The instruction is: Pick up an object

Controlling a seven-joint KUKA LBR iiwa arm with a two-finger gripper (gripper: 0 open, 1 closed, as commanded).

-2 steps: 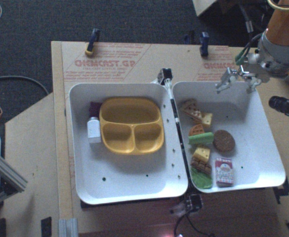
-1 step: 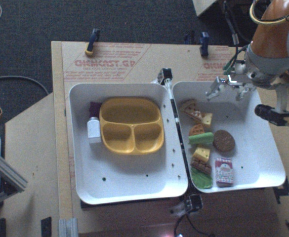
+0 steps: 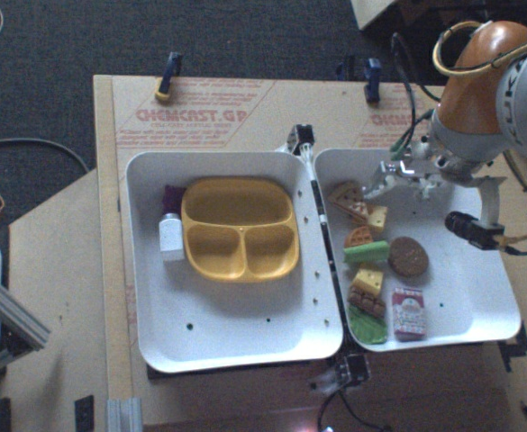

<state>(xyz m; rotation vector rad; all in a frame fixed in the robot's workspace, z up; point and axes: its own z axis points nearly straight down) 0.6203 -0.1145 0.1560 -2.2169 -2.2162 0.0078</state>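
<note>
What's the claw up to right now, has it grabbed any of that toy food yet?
Claw low over right white bin, nothing seen in it. Toy food pieces lie along bin's left side, round brown cookie among them. Yellow divided plate sits in left bin.

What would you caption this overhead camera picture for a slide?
Grey-and-orange robot arm's gripper hovers over right white bin of toy food; yellow divided plastic tray sits in left white bin.

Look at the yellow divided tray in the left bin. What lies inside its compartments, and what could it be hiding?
The yellow tray shows three bare compartments. A small white bottle and a dark purple item lie beside its left edge. The bin floor beneath the tray is covered, so anything there cannot be seen.
</note>
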